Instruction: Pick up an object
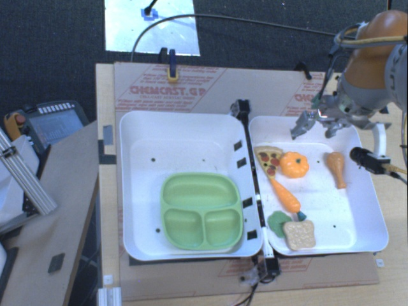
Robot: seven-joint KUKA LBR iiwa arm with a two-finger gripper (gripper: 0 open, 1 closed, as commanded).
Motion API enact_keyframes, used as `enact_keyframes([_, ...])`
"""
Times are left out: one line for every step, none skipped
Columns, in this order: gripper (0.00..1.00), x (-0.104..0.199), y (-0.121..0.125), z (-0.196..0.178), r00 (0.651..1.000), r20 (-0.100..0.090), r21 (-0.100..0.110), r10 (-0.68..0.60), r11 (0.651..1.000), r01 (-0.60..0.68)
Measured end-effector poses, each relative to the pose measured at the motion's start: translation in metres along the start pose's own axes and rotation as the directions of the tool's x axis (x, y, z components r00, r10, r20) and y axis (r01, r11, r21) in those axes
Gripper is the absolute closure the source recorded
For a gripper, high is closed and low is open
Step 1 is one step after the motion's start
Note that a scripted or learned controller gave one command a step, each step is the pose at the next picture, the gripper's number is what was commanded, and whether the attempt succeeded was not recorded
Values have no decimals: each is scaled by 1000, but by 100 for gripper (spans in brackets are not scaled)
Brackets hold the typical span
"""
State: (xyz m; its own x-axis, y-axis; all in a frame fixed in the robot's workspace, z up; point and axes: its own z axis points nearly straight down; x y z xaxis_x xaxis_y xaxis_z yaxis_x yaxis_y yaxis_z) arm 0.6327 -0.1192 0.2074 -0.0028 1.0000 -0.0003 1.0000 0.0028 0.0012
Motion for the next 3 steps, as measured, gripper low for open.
enact_keyframes([0, -5, -2, 61, 1000, 0, 4, 2, 1000, -2])
enact_keyframes([0, -1, -5, 103, 1000, 0, 3, 2, 1000, -2])
enact_keyframes([0, -2, -3, 120, 1000, 0, -1, 2, 1000, -2])
